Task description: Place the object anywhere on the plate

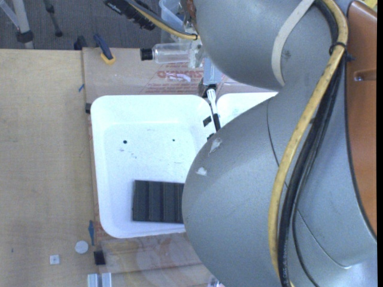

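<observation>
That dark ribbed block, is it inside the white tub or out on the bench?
Inside. The dark ribbed block lies flat on the floor of the left white tub, near its lower wall; the grey arm hides its right end.

Arm (287, 160): smooth grey casing, satin sheen, yellow cable sheath glossy. Bin (119, 118) at 9 o'clock: white glossy plastic. Dark ribbed block (157, 201) at 7 o'clock: matt black. Bench (36, 160): pale wood, matt. Bottle (170, 53) at 12 o'clock: clear plastic
</observation>
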`<state>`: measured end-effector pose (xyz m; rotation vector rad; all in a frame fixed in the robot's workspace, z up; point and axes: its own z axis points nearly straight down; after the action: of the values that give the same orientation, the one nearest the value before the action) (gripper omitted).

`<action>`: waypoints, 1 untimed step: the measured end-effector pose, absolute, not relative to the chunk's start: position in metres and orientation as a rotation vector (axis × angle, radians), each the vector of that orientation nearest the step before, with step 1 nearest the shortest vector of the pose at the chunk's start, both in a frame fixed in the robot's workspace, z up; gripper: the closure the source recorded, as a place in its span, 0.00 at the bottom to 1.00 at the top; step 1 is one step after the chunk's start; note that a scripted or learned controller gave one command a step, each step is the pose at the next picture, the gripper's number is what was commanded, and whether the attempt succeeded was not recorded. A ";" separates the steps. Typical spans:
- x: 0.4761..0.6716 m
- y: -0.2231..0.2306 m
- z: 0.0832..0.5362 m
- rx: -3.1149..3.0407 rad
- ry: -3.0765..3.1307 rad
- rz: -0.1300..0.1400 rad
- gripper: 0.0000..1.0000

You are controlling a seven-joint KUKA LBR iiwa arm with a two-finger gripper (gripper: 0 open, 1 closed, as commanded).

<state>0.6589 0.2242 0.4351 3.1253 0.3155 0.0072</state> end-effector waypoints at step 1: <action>0.662 0.224 0.435 3.126 0.313 0.006 1.00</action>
<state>0.6617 0.2244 0.4348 3.1258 0.3133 0.0063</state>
